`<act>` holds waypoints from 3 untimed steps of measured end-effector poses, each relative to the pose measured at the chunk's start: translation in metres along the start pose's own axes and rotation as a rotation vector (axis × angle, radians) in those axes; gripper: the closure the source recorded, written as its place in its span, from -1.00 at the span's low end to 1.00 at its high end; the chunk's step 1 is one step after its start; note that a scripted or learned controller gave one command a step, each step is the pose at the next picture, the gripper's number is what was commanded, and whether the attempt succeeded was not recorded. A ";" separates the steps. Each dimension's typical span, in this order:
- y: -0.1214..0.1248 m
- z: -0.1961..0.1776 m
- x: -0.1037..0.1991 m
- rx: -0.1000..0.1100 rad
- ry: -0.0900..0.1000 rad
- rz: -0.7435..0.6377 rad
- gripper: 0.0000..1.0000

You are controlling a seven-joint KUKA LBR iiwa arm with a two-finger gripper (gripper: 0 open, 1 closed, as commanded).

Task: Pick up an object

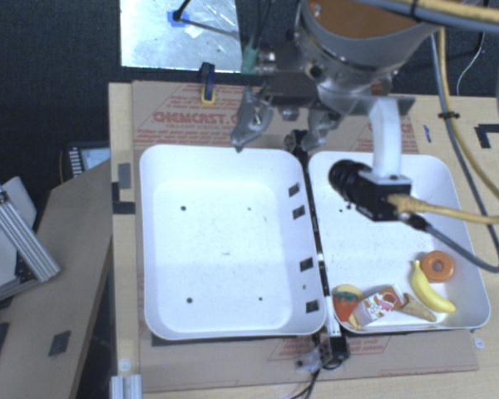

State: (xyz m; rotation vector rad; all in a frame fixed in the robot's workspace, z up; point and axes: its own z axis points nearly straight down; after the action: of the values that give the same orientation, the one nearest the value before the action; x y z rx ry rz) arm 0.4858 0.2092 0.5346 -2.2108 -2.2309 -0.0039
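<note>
My gripper (281,136) hangs high over the back rim where the two bins meet. Its two fingers (250,128) are spread wide apart, open, with nothing between them. The left bin (162,223) has nothing but bare floor under it. In the front right corner of the right bin (457,194) lie a yellow banana (431,289), an orange ring-shaped piece (437,265), a red-orange tomato-like piece (347,302), a white and red packet (379,303) and a small tan cone (417,309). All of these lie well away from the gripper.
A black cylinder (362,189) on the arm, with a yellow cable (457,214), overhangs the right bin's back half. A yellow and blue clamp (207,86) stands on the cardboard behind the left bin. A shiny metal sheet (179,19) lies further back, and an aluminium rail (17,231) runs at far left.
</note>
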 end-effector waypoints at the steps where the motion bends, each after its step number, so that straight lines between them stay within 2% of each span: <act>1: 0.001 0.000 0.027 -0.001 0.000 0.002 -1.00; 2: 0.001 -0.012 0.026 -0.003 0.002 0.003 1.00; 3: 0.001 0.000 0.014 0.001 -0.002 0.009 1.00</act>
State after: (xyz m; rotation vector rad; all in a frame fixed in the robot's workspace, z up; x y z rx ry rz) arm 0.4862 0.2231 0.5344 -2.2213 -2.2216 -0.0006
